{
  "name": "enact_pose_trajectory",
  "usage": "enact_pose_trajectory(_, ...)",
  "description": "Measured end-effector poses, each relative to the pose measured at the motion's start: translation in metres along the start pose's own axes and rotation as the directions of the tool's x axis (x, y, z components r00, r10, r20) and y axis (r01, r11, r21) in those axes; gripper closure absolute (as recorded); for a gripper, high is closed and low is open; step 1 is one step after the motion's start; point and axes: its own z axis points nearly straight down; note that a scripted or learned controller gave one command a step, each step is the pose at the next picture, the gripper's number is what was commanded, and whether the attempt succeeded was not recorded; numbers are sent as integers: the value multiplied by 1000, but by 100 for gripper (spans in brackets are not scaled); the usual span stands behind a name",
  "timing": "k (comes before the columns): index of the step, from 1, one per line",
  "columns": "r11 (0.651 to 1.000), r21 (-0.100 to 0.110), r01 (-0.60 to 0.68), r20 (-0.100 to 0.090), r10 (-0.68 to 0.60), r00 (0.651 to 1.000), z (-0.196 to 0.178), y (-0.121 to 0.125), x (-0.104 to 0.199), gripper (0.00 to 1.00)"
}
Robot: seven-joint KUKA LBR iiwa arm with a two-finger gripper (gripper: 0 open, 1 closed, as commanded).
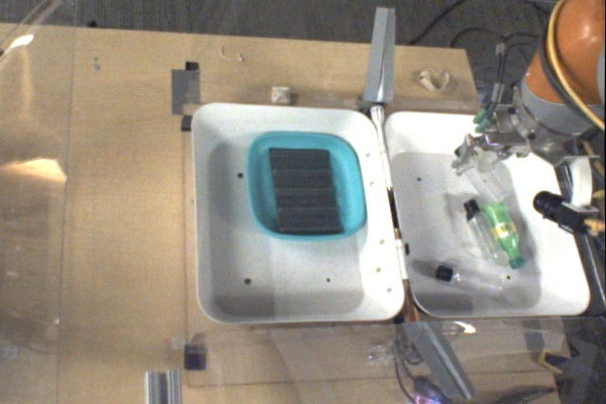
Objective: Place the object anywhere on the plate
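Observation:
A teal plate [352, 189] lies in the left bin [218, 232], and a dark ridged slab [305, 191] covers its middle. In the right bin [417, 166] lies a clear bottle [496, 228] with green contents and a black cap, tilted toward the upper left. A small clear tube [466, 277] with a black cap lies near that bin's front wall. My gripper [481, 149] hangs over the back part of the right bin, above and slightly left of the bottle, apart from it. Nothing shows held in it.
A grey divider post [382, 52] stands behind the seam between the bins. The arm's orange band [578, 33] fills the upper right. Cables and black fittings [559, 208] crowd the right bin's right edge. Wooden bench surface [95, 203] extends to the left.

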Motion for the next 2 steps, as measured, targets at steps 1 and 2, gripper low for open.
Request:
enact_pose_trajectory(1,982,0,189,-1,-189,982,5,-32,76,100)
enact_pose_trajectory(2,957,1,289,-1,-289,957,34,34,97,100)
